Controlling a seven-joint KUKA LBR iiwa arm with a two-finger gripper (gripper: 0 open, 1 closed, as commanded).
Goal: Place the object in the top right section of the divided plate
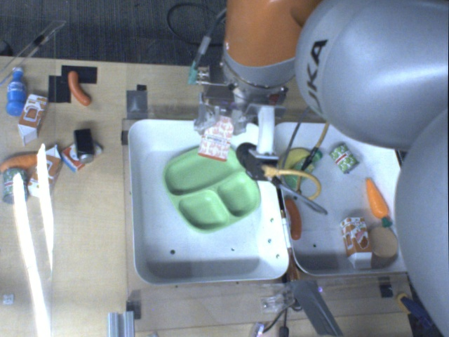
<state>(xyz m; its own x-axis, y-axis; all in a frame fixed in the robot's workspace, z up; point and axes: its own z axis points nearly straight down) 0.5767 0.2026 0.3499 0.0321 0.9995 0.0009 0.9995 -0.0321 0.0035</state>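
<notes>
A green divided plate (189, 177) lies in the left white bin (151, 251), with one large section at the back and two smaller ones in front. My gripper (216, 123) hangs over the plate's far right rim. It is shut on the top of a small white and red carton (216, 140), which dangles tilted just above the back edge of the plate. The grey arm with its orange band comes in from the upper right and hides the back of both bins.
The right bin (330, 262) holds a green and white can (344, 157), a carrot (377, 198), a carton (356, 239), a sausage (294, 220) and a brown round thing (384, 241). On the bench to the left lie a blue bottle (16, 91), cartons and another sausage (79, 88).
</notes>
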